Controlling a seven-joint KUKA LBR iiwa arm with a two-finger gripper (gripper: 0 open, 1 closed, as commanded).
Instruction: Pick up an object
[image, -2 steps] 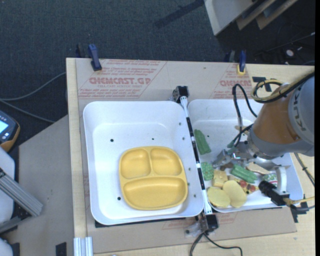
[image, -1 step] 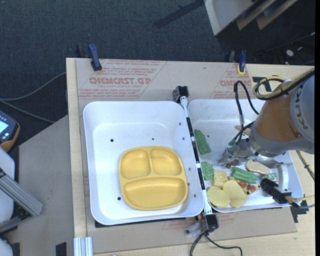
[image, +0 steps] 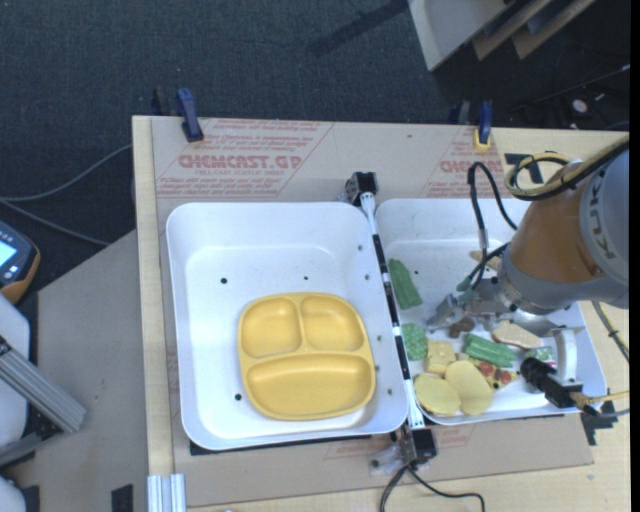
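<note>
while my grey arm (image: 575, 250) with its orange band reaches over the right bin's (image: 430, 225) right edge, the bench (image: 250, 160) under me is flat board with red print. the left bin (image: 200, 250) is smooth white plastic with rounded corners; near its front edge lies a glossy yellow tray (image: 305, 355) with three compartments. the right bin holds small toy food toward its front edge: a green strip (image: 405, 283) by its left wall, pale yellow rounds (image: 455, 388), a green piece (image: 488, 350). my gripper (image: 470, 312) is low among these; whether my fingers are wide or narrow i cannot tell.
</note>
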